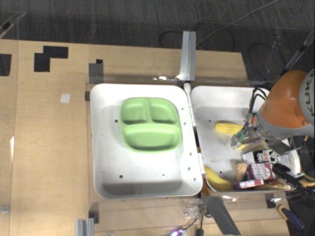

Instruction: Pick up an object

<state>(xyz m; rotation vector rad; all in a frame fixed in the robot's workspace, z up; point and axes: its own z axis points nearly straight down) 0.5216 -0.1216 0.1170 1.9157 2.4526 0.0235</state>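
While your pincer hovers just beside the corn cob in the right bin, you cannot tell its finger state.

Divided tray in left bin

- Even, fairly bright overhead light; the wooden counter reads a warm, flat tan.
- The left bin is close to blown out; its white floor shows little texture.
- A soft grey shadow lies along that bin's near inside wall, and a fainter one under the green tray.
- Small glints sit on the metal post between the bins.
- The dark floor at the top stays dim and grainy.
- The whole picture is slightly soft; small labels in the right bin cannot be read.
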